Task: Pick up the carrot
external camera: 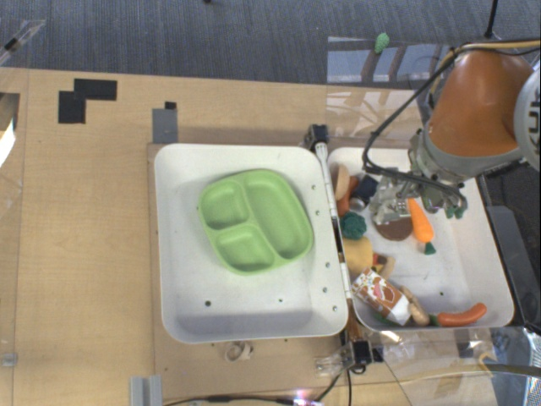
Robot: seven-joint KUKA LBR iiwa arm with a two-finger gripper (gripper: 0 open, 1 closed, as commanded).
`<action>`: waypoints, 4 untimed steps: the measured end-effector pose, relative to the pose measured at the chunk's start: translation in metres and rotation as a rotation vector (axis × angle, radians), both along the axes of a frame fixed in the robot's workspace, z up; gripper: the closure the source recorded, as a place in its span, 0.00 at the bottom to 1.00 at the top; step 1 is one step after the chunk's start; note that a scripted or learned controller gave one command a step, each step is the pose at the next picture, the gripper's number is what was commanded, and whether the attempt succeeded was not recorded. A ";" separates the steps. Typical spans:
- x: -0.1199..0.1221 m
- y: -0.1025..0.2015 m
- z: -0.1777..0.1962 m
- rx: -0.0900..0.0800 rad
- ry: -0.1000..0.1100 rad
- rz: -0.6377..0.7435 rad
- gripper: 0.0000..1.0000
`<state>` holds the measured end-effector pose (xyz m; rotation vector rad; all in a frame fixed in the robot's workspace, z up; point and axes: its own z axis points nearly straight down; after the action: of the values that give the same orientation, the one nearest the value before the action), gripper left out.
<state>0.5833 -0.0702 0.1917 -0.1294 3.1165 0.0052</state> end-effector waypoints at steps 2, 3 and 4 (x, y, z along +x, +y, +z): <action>0.023 -0.066 -0.094 -0.009 0.007 0.293 0.00; 0.005 -0.123 -0.102 -0.009 0.008 0.167 0.00; 0.011 -0.121 -0.087 -0.013 -0.008 0.172 1.00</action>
<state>0.5939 -0.1915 0.1042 -0.3953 3.0870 -0.0121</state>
